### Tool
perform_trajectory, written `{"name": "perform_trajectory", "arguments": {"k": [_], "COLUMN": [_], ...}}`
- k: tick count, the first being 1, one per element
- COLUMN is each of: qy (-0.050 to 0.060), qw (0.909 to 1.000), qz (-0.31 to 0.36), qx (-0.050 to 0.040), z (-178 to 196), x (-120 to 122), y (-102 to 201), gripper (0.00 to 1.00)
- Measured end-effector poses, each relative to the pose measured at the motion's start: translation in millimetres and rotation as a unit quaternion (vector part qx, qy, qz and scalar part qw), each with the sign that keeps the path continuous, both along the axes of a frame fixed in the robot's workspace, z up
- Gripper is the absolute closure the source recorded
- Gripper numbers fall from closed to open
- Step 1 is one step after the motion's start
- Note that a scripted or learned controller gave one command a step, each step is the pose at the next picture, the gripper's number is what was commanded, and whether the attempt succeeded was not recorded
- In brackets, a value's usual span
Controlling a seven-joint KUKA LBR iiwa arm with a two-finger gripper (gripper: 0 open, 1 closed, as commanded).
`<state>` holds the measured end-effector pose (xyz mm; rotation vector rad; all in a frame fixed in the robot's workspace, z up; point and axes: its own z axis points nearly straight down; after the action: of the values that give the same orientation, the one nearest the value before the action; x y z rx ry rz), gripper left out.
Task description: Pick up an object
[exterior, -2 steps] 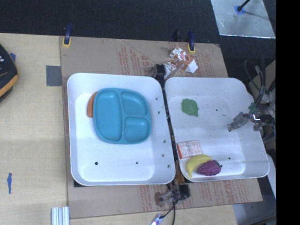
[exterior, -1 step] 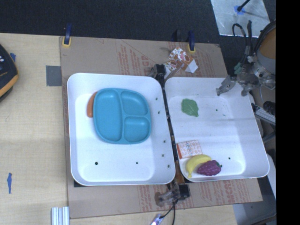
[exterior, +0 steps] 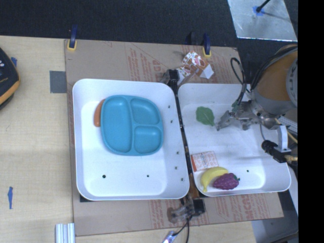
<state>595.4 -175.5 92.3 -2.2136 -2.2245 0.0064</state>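
Green leaf [exterior: 205, 115]: I see it lying in the right bin [exterior: 253, 184], just beside the pincer, on its left.
Pincer [exterior: 221, 124]: low over the right bin; I read its fingers as spread, nothing between them.
Near corner of right bin: yellow banana [exterior: 210, 176] touching purple grapes [exterior: 226, 181], orange-printed packet [exterior: 204, 161] just behind.
Left bin [exterior: 86, 151]: blue divided plate [exterior: 132, 124], an orange thing [exterior: 96, 114] tucked at its far edge.
Surface: brown cardboard [exterior: 126, 59] on pale wood.
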Motion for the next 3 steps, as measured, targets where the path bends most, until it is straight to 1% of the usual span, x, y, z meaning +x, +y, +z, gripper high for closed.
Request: {"name": "perform_trajectory", "arguments": {"k": [1, 2, 3], "qy": [-0.002, 0.0, -0.001], "qw": [1.0, 1.0, 1.0], "qz": [-0.001, 0.001, 0.001], "qx": [0.0006, -0.0001, -0.0003], "z": [43, -1, 0], "x": [61, 40, 61], "y": [21, 49, 79], "gripper": [0.0, 0.0, 0.0]}}
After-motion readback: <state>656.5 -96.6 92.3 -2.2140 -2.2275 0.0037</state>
